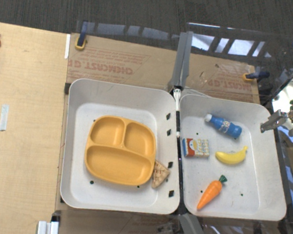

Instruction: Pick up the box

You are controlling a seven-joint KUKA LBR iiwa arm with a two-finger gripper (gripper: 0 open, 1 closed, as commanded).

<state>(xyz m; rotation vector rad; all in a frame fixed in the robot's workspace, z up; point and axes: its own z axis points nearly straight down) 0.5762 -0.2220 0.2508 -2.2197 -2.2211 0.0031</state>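
End effector at the right bin's upper right rim, over no item; cannot tell whether apart or together; box lying at that bin's left side, beside banana, below blue bottle, above carrot; orange plate in left bin.

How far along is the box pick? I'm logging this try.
Nothing looks done: the box lies flat in the right bin, near its left wall, beside the banana. Nothing is in hand: the gripper sits at the bin's far right rim, apart from the box. Reach, grasp and lift remain.
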